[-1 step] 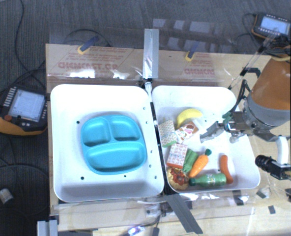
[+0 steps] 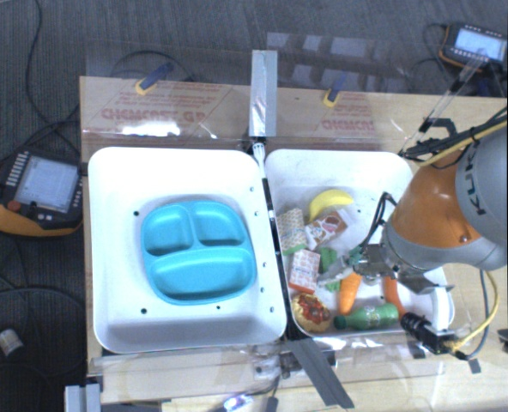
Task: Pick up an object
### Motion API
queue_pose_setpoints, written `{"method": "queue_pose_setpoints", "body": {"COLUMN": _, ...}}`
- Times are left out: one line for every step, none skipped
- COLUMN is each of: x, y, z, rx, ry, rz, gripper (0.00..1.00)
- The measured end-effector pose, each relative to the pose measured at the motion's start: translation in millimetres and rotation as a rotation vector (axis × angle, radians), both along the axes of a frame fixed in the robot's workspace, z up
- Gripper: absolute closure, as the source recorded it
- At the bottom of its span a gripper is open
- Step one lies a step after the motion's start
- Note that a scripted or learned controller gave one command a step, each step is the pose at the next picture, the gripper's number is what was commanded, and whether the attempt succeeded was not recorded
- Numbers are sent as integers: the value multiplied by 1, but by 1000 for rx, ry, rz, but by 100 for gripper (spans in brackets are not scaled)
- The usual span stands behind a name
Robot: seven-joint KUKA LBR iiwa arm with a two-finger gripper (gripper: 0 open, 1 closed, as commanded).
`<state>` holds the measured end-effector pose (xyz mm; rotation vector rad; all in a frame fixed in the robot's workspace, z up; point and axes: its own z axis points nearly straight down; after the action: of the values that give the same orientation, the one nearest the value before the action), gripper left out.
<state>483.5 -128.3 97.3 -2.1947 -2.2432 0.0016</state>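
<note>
One arm hangs low over the right bin (image 2: 281, 230), gripper (image 2: 367, 264) by the carrot (image 2: 349, 292); grip state unreadable, so you confirm a hold before lifting.

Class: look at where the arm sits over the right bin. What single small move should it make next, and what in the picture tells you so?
Probably a short descent onto the carrot. The gripper sits just above and to the right of it, among crowded items in the right bin, and nothing shows between its fingers. The green bottle lies close below, so a straight drop seems safer than a sideways sweep.
</note>
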Motion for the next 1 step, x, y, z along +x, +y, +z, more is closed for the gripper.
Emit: {"method": "queue_pose_setpoints", "body": {"x": -2, "y": 1, "z": 5, "rx": 4, "ry": 9, "rz": 0, "gripper": 100}}
